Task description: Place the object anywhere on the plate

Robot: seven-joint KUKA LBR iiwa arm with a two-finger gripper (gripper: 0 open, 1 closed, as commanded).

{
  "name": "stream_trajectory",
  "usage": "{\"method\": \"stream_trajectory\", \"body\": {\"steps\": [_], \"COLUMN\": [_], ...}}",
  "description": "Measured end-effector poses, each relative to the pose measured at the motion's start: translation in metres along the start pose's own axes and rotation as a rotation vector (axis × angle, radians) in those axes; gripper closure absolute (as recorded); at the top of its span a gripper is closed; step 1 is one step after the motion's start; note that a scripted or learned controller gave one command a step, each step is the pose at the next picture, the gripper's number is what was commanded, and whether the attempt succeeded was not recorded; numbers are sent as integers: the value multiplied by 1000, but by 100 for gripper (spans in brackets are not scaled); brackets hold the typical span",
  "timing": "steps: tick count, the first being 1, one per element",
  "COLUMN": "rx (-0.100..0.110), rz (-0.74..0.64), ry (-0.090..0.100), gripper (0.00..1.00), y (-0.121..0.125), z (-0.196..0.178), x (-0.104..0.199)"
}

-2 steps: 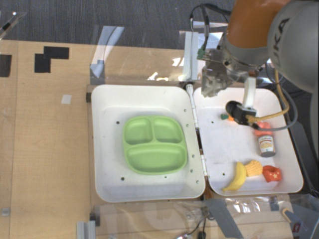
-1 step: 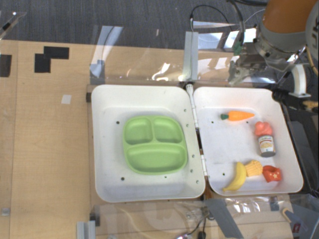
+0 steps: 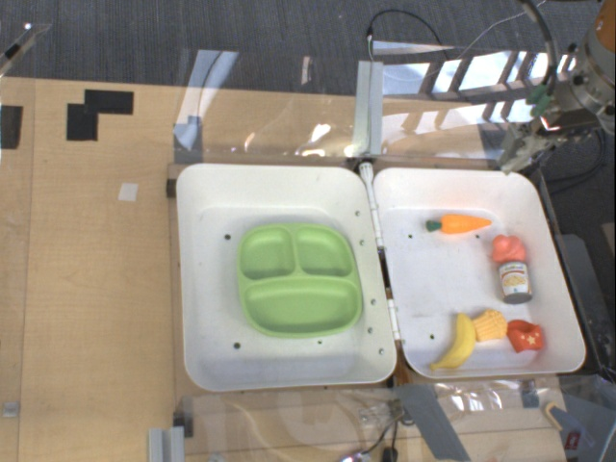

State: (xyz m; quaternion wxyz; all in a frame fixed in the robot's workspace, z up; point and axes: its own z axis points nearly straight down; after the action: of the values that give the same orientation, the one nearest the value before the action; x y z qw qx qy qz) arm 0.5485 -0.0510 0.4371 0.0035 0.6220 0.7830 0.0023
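Waiting in right bin: toy carrot (image 3: 460,224), light, rigid, slick; grasp mid-body. Green plate (image 3: 299,279) left. Gripper (image 3: 568,89) far right, fingers' state untellable.

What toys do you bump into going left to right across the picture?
Green plate → banana → carrot → corn. Last come the jar and red pepper, about level.
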Motion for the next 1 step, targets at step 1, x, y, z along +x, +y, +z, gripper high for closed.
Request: {"method": "stream_trajectory", "body": {"steps": [1], "rx": [1], "rz": [-244], "ry": [-1], "gripper": [100], "y": [-49], "z": [0], "x": [-63]}}
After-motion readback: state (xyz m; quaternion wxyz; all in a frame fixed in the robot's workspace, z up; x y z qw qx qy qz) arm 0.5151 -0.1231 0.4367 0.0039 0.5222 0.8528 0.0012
